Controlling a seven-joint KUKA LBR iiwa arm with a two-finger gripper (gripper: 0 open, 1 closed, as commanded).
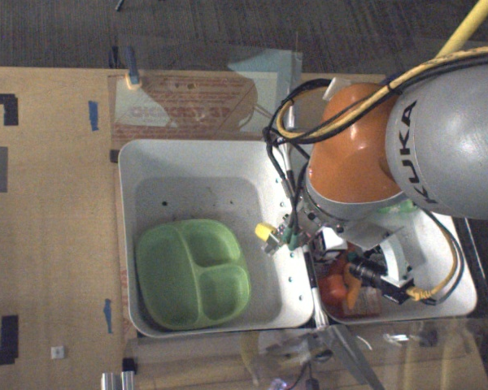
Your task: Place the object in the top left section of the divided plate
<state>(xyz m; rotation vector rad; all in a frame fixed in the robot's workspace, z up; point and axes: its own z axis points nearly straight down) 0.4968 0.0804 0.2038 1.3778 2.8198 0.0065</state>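
While the grey arm (439,136) leans over the right bin (464,295), its pincer (281,238) sits at the left bin's (146,169) three o'clock rim, its opening impossible to judge. A small yellow object (263,232) lies touching its tip. The green divided plate (193,273) rests toward the bin's seven o'clock corner.

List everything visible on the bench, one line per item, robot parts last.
divided plate: one, green, three sections, in the left bin.
left bin: one, white, centre of the bench.
right bin: one, white, largely covered by the arm.
yellow object: one, small, at the left bin's right wall.
red and orange items: count unclear, in the right bin.
blue tape strips: several, on the bench.
arm: one, grey with orange band, entering from the right.
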